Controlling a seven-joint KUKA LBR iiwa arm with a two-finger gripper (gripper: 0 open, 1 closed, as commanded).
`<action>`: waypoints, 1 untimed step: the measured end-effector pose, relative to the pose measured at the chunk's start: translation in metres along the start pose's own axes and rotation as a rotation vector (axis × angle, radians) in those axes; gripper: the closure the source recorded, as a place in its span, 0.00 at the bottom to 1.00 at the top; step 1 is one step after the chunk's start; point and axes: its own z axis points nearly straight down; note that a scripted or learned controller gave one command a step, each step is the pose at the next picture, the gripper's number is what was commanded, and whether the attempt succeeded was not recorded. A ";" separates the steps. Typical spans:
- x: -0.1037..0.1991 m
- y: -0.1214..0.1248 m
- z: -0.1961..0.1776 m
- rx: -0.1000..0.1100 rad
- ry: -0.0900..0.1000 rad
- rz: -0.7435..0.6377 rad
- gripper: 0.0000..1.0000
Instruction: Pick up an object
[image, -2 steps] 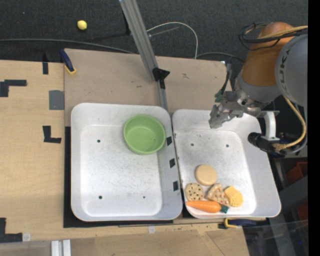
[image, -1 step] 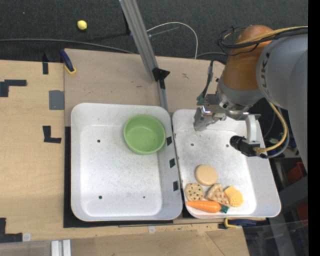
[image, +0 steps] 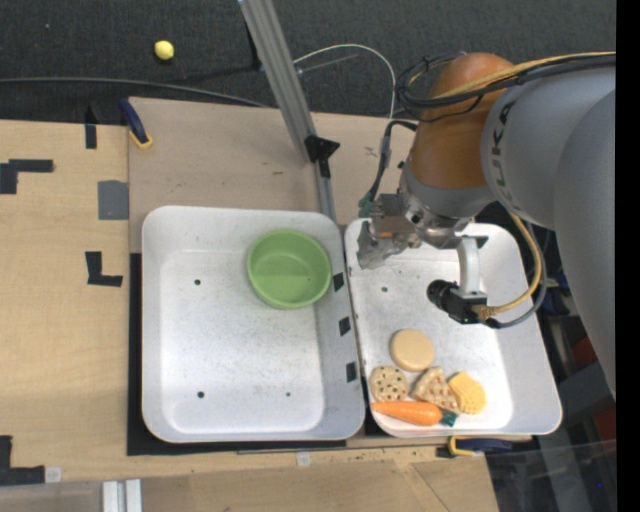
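My gripper hangs over the far left corner of the right bin, under the orange wrist band. Nothing shows in it. Several toy foods lie together at the near side of that bin: a round tan biscuit, a brown waffle, an orange carrot, a tan cracker and a yellow piece. They are well apart from the gripper, toward the front. A green bowl stands upright in the left bin, near its far right corner.
A grey metal pole slants down to the wall between the bins, just left of the gripper. Cables and a black fitting hang from the wrist over the right bin. A small yellow ball lies on the dark floor beyond the bench.
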 end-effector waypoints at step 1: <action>0.056 -0.008 0.011 0.001 -0.001 0.000 1.00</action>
